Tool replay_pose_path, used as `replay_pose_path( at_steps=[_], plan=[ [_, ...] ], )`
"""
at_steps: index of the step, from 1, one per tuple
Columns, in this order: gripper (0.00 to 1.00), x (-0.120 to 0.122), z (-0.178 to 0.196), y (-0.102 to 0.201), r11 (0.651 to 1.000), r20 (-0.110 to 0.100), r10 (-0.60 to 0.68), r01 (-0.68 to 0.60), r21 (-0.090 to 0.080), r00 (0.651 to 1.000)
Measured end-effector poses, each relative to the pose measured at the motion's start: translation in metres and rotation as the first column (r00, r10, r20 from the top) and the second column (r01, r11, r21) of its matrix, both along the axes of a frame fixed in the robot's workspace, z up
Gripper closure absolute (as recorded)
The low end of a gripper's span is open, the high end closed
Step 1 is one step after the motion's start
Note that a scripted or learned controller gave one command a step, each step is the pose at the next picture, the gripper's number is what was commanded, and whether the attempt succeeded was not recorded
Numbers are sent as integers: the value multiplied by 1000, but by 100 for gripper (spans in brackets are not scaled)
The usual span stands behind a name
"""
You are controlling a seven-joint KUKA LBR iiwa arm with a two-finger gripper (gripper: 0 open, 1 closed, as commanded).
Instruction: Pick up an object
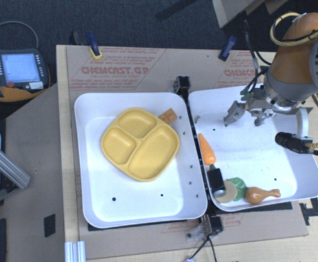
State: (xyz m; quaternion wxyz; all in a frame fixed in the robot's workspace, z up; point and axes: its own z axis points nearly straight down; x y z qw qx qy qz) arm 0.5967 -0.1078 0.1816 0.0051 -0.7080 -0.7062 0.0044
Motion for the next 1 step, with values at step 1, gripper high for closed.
replay_pose_path(
  at_steps=[1],
  plan=[
    [0,3,7,0,1000,14,3,-3,-2,1000]
  ],
)
